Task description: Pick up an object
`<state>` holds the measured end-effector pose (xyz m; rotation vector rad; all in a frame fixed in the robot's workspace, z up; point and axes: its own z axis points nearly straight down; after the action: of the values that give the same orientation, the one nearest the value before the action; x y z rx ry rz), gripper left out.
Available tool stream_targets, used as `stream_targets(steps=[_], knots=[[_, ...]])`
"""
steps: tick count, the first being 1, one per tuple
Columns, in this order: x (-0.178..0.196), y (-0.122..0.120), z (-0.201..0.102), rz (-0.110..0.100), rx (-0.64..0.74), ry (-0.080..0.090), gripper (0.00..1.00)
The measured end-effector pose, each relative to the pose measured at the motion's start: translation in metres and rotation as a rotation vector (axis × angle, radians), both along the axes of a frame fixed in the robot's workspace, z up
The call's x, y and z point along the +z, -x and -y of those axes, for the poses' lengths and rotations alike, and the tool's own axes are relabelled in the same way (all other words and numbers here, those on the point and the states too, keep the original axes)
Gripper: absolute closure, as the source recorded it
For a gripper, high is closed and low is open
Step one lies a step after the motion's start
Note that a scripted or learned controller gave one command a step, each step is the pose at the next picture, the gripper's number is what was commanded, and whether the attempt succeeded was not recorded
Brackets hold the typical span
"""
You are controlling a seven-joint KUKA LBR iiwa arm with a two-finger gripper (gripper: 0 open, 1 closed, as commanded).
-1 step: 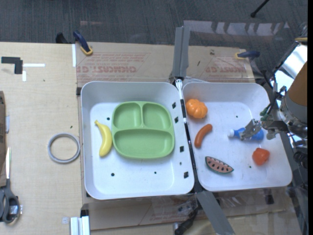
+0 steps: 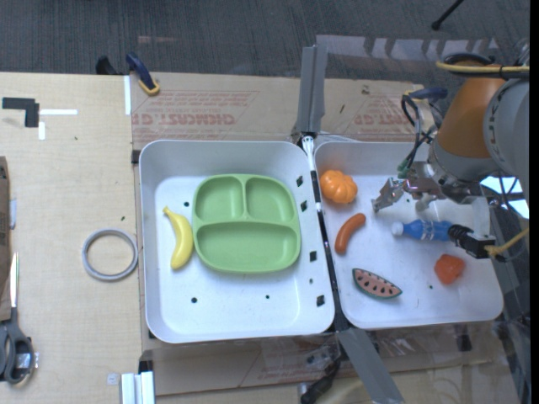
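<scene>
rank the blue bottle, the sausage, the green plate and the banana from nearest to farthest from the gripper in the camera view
Measured from the gripper over the right bin:
1. Blue bottle, just below and right of it, same bin.
2. Sausage, lower left of it, near the right bin's left wall.
3. Green plate, in the middle of the left bin.
4. Banana, left of the plate, farthest away.

Red print on cardboard (image 2: pixel 221 116) upside down, illegible.
</scene>
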<state>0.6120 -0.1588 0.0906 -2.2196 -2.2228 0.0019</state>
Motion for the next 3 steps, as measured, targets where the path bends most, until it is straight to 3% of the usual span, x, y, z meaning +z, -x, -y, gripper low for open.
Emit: stream_targets(steps=[1,2,3], knots=[[-0.0001,0.0512,0.0168,-0.001,-0.004,0.0,0.0],[0.0075,0.0512,0.0174,-0.004,-0.007,-0.001,1.0],[0.0075,0.0512,0.0174,-0.004,-0.007,-0.001,0.0]])
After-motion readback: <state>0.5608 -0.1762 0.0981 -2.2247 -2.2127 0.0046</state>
